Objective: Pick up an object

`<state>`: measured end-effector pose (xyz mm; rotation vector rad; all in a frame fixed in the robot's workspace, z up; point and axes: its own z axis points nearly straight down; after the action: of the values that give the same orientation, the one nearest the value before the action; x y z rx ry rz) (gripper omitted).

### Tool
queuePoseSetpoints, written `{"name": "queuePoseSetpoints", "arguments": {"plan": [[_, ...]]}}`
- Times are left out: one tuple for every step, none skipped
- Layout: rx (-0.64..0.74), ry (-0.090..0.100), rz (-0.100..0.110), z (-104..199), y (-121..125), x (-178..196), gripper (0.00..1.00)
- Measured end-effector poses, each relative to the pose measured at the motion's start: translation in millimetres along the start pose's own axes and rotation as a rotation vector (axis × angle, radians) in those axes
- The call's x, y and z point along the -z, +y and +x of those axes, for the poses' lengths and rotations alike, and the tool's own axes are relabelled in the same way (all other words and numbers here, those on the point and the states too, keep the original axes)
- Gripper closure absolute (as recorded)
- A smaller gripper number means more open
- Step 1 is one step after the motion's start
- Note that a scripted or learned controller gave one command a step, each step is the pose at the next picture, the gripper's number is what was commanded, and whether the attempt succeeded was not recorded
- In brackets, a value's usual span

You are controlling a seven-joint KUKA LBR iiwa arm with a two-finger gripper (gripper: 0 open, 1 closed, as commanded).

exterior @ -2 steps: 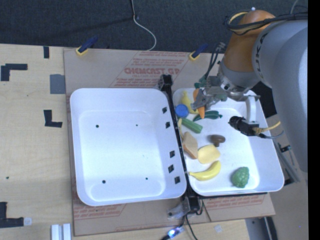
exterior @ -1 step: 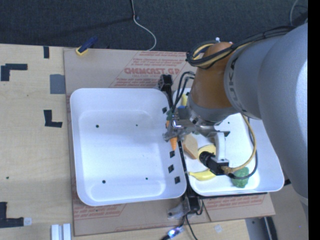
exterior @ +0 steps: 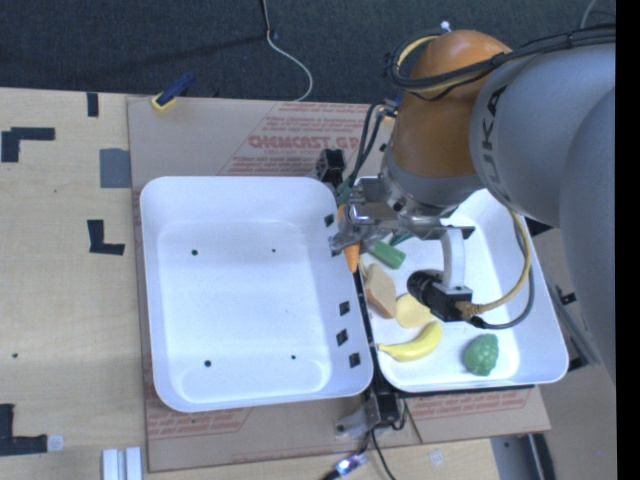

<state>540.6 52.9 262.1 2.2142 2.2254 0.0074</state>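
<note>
Materials: smooth white plastic bins on brown cardboard (exterior: 280,133).
Objects: curved yellow banana (exterior: 414,343), bumpy green lump (exterior: 481,354), tan wedge (exterior: 380,291), all low in the right bin (exterior: 535,313).
Obstruction: grey arm (exterior: 545,118) covers that bin's upper part.
Gripper (exterior: 372,230): above the objects, by the divide with the left bin (exterior: 240,298); its state I cannot tell.

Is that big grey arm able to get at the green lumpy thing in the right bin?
Probably yes: the green lumpy thing lies uncovered near the right bin's front corner, apart from the banana.
</note>
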Motion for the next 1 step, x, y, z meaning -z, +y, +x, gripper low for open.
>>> {"name": "queuePoseSetpoints", "arguments": {"plan": [[0.001,-0.002,-0.001,20.8,110.8,-15.8,1.00]]}}
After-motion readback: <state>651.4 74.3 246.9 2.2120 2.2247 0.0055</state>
